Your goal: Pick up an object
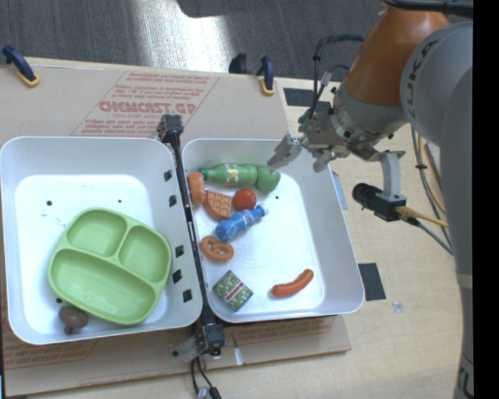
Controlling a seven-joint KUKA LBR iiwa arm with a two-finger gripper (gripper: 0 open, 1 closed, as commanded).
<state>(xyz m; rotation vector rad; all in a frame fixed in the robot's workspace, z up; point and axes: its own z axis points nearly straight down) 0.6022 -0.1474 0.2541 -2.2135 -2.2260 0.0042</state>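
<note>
**Gripper poised over a crowded corner**

Low in the frame sit a green-and-red block [232, 290] and a sausage [293, 283], lying apart in the right bin [343, 256]. Mid-frame a pretzel [217, 248] and blue bottle [240, 222] crowd together. At the bin's upper right the gripper [303, 152] hovers beside the green bottle [243, 175], fingers spread, nothing between them. Risk: the bottle's round body could roll off a fingertip, or neighbours get nudged.

Two bins [17, 223] [333, 248]. One tray [108, 264], one brown lump [73, 318], perhaps a toy. Two bottles [237, 174] [241, 222], one tomato [244, 199], one waffle [219, 203], one pretzel [217, 248], one sausage [292, 283], one box [232, 290].
</note>
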